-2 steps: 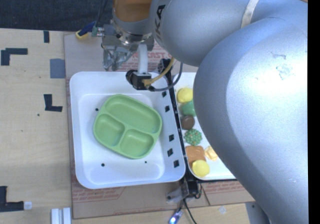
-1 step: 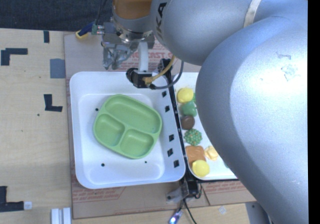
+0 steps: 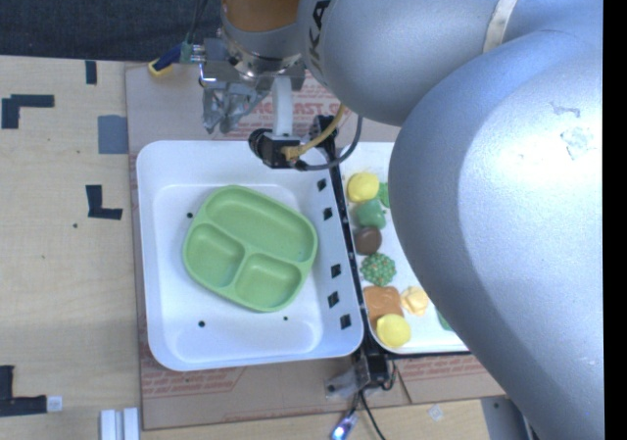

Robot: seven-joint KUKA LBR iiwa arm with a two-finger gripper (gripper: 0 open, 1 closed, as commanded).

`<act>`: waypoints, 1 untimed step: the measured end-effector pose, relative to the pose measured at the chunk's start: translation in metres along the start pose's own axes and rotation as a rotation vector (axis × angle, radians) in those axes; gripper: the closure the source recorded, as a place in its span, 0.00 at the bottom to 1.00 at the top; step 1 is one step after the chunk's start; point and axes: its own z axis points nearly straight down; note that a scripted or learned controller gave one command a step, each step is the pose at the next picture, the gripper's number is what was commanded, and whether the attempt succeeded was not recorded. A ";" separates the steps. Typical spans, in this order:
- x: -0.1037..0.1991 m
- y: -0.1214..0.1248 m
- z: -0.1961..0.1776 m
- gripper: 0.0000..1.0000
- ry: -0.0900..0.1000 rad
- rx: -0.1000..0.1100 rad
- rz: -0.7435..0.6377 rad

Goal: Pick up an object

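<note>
A green divided plate (image 3: 250,247) lies flat in the left bin (image 3: 162,232). In the right bin, along its left wall, sit several small toy foods: a yellow lemon (image 3: 362,185), a brown piece (image 3: 369,239), a green broccoli (image 3: 378,268), an orange piece (image 3: 382,301) and a yellow ball (image 3: 394,331). My gripper (image 3: 252,113) hangs over the far rim of the left bin, beyond the plate. It is open, with nothing between its fingers. The arm hides most of the right bin.
A black cable loop (image 3: 279,149) dangles under the wrist near the bins' shared wall (image 3: 343,242). Cardboard (image 3: 162,105) lies under the bins. The wooden bench (image 3: 59,262) with black marks spreads to the left.
</note>
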 end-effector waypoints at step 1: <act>0.000 0.000 -0.009 1.00 -0.001 0.002 -0.001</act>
